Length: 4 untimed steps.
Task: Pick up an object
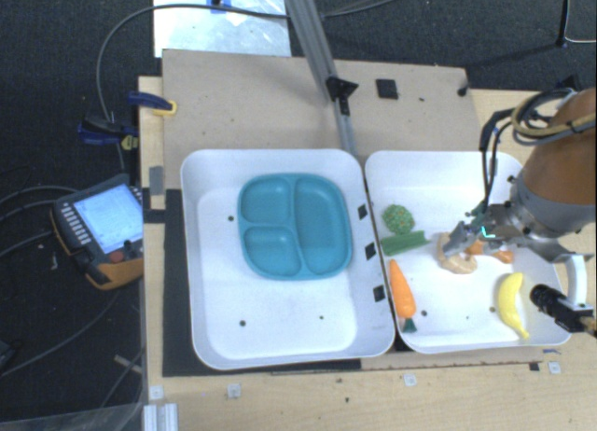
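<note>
My gripper (461, 241) hangs low over the middle of the right bin (438, 173), just above a tan, bread-like piece (458, 263); whether it touches the piece is unclear. A small orange piece (504, 255) lies just to its right. To the left of the gripper sit a green broccoli floret (398, 218) with a green stalk (403, 243) under it. An orange carrot (402, 289) lies by the bin's left wall. A yellow banana (511, 304) rests near the front right corner.
The left bin (215, 326) holds a blue divided plate (296, 226). The grey and orange arm (560, 173) covers the right bin's right side. A black fitting (550, 300) sits beside the banana. A metal pole (312, 28) slants over the back of the bench.
</note>
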Each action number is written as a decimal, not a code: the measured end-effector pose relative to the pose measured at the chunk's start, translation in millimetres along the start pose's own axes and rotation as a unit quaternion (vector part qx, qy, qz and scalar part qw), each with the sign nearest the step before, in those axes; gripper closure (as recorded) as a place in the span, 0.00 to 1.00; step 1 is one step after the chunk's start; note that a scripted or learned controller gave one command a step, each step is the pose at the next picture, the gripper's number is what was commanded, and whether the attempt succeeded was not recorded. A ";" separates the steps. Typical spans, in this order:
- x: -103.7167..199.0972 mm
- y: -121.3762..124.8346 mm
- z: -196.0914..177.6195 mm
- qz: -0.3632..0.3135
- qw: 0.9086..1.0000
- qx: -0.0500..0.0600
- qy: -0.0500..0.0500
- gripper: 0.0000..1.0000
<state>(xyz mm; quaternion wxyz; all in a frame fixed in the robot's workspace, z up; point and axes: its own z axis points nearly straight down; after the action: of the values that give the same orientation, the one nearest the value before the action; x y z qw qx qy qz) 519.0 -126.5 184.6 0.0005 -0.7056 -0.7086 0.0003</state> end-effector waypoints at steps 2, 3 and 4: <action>6.9 4.2 58.5 0.001 1.000 0.000 0.000 0.00; 2.3 10.3 94.3 0.003 1.000 -0.011 -0.006 0.00; 2.8 13.3 80.6 0.002 1.000 -0.016 -0.006 1.00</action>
<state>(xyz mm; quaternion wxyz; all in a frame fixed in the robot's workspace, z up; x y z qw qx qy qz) 532.2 -123.7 104.0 -0.0156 -0.7070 -0.7070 -0.0067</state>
